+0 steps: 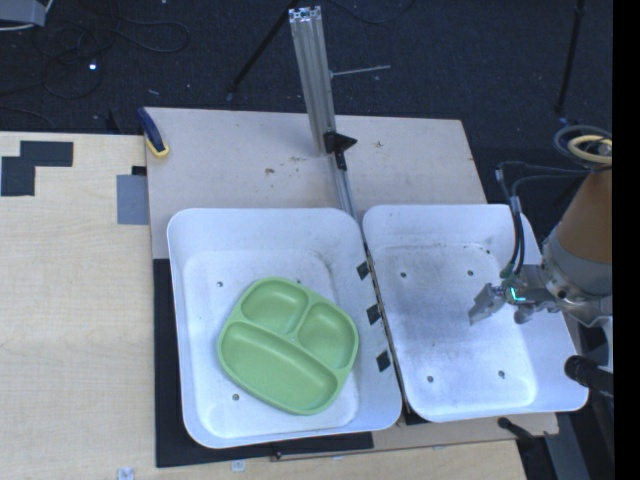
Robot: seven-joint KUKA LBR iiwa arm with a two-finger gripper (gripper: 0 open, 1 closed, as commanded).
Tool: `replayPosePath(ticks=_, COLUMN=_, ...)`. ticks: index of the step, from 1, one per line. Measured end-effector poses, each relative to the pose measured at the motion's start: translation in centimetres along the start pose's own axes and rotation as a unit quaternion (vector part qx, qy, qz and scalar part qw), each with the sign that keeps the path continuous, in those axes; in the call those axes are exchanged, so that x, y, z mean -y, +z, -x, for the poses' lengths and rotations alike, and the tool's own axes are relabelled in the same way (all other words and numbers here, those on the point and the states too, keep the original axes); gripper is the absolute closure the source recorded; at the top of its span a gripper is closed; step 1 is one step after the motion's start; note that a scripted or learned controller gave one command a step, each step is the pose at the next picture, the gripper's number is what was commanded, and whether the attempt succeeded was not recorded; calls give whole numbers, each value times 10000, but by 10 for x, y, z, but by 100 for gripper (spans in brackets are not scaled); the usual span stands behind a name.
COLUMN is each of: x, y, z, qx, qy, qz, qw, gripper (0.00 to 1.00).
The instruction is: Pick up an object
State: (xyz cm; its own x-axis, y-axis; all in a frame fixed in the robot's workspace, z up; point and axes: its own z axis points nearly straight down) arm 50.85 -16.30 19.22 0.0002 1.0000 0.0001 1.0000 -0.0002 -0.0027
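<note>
Camera view, arm [590,233] reaching from right, tool [497,303] low over right bin [450,393], finger state unclear, green plate [288,345] in left bin [200,268]

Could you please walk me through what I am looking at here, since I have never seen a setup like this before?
This is one picture from a fixed camera above a workbench, looking down at a slant. On the bench sit two shallow white bins side by side. The left bin holds a green plate divided into three compartments, lying flat. The right bin has a scuffed, greyish floor. The machine is a robot arm, grey with an orange band, reaching in from the right edge of the view. Its hand, the part meant for grasping, sits over the right side of the right bin, far from the plate. I see nothing between its fingers. An upright metal post stands behind the bins.
</note>
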Motion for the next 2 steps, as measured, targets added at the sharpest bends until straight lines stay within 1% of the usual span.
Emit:
replayPosePath(ticks=1, x=0, y=-1, z=0, qx=1, qy=-1, qz=6, qw=10000, gripper=0)
replayPosePath(ticks=2, x=7, y=54, z=8, qx=-14, qy=4, qz=-31, qw=10000, gripper=0)
